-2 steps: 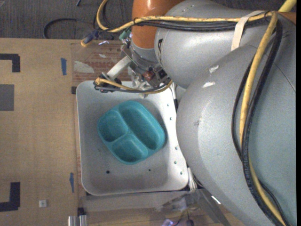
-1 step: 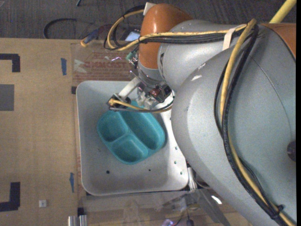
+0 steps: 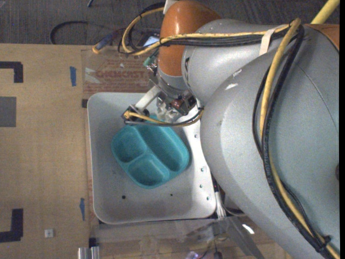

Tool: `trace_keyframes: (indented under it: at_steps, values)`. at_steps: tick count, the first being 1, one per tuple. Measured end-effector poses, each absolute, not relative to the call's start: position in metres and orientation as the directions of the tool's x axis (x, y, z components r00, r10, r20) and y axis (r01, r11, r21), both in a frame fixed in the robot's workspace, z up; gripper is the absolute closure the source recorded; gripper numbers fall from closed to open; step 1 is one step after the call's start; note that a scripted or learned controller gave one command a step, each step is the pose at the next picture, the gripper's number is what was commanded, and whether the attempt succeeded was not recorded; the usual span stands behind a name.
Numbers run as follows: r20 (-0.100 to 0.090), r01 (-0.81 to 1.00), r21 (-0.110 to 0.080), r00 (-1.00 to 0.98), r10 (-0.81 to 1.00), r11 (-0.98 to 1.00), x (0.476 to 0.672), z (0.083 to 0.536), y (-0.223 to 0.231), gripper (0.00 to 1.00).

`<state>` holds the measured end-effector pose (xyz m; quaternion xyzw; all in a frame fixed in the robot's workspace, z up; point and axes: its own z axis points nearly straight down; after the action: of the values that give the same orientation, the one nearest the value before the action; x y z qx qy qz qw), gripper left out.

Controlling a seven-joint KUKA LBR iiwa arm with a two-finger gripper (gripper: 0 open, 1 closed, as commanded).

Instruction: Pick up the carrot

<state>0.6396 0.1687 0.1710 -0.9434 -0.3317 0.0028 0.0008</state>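
Observation:
My gripper (image 3: 165, 111) hangs low in the white bin (image 3: 108, 198), at the bin's far side, right over the far rim of a teal divided plate (image 3: 151, 153). The orange band (image 3: 180, 26) and the grey wrist sit directly above it and hide whatever lies under it. A yellow cable loops past the gripper on its left. The plate's three compartments that face the camera hold nothing.
The arm's large grey body (image 3: 269, 144) covers the right half of the view, including the other bin. Brown cardboard with blue tape marks (image 3: 73, 75) lies left of the bin. Two small dark specks lie on the bin floor near its front.

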Motion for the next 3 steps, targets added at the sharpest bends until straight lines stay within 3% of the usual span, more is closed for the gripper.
trace_keyframes:
  at_steps: [2,3]
  values:
    - [-0.002,0.753,-0.004,0.658,0.753,-0.658,0.652,0.185,0.007,1.0]
    - [0.0,0.677,0.0,0.736,0.677,-0.736,0.64,0.242,0.062,1.0]
